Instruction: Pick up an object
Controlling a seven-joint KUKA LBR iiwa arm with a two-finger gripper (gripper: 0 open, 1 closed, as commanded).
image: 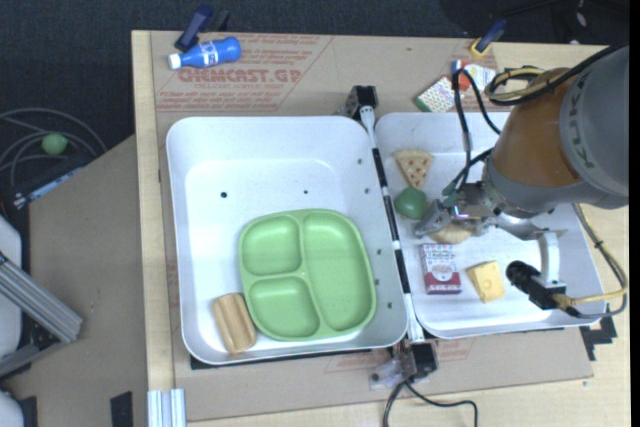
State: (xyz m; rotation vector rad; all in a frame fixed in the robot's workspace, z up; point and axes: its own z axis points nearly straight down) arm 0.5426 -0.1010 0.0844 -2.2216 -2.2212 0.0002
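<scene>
My gripper [444, 216] is low in the right bin [520, 315], at its left-middle. Just left of it, close to the tip, lies a green ball [409, 204]. A tan rounded piece [452, 234] sits right under the tip, partly hidden. A tan wedge with spots [412, 165] lies toward the bin's back. In front of the gripper are a small red box [440, 270] and a yellow cheese block [486, 281]. I see nothing lifted off the bin floor.
The left bin [250, 150] holds a green divided plate [303, 272] and a tan bread-like piece [233, 321] at its front left. A blue-and-white bottle [207, 53] lies on the bench behind. The arm's orange band [535, 140] and cables hang over the right bin's back.
</scene>
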